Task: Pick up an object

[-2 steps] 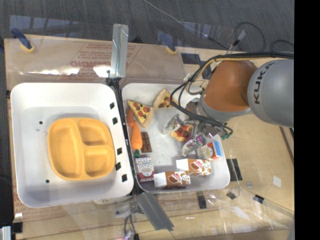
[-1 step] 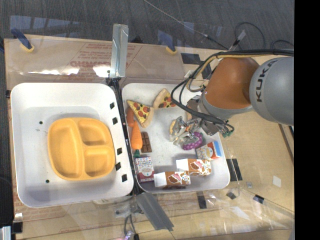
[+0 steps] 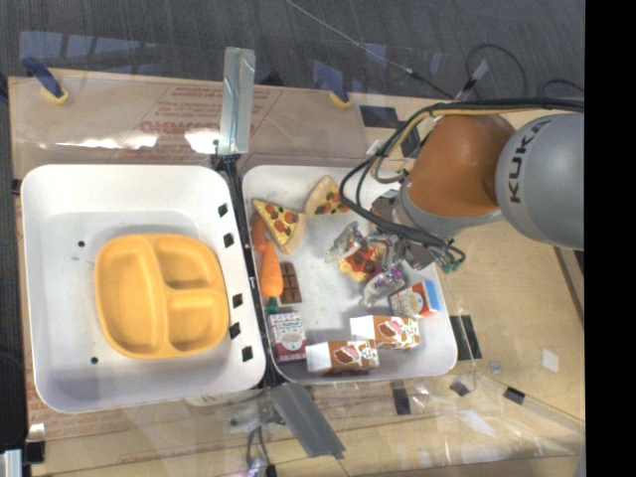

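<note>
Milk cartons (image 3: 363, 344) at near rim; claw (image 3: 373, 256) low over toy food.

My table (image 3: 556, 366) is pale wood, overlaid with clear plastic sheeting (image 3: 149, 117) that catches glare and shows faint red print. Blue and yellow tape tabs (image 3: 45, 79) pin its far edge. Beyond lies dark grey carpet (image 3: 298, 8), crossed by a thin cable (image 3: 328, 28).
</note>
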Available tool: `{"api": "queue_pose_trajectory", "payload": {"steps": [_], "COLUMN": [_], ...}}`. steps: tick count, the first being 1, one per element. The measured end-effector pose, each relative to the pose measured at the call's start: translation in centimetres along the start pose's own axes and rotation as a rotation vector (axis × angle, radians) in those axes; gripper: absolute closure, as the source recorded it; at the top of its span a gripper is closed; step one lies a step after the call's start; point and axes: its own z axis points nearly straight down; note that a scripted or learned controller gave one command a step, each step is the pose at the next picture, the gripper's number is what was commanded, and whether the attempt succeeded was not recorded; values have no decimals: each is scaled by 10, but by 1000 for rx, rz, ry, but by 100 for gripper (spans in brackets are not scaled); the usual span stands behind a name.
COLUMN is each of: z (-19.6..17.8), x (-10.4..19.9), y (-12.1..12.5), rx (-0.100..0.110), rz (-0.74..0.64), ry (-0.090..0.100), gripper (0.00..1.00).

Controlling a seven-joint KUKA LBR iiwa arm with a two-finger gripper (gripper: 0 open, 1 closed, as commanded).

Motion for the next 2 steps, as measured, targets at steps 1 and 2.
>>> {"api": "queue_pose_trajectory", "payload": {"steps": [1,2], "z": [12,10], "x": [-12,-40], "y": [37,93], "rx": [-2,3], "rz": [133,114], "ry": [2,1], "gripper": [0,0]}}
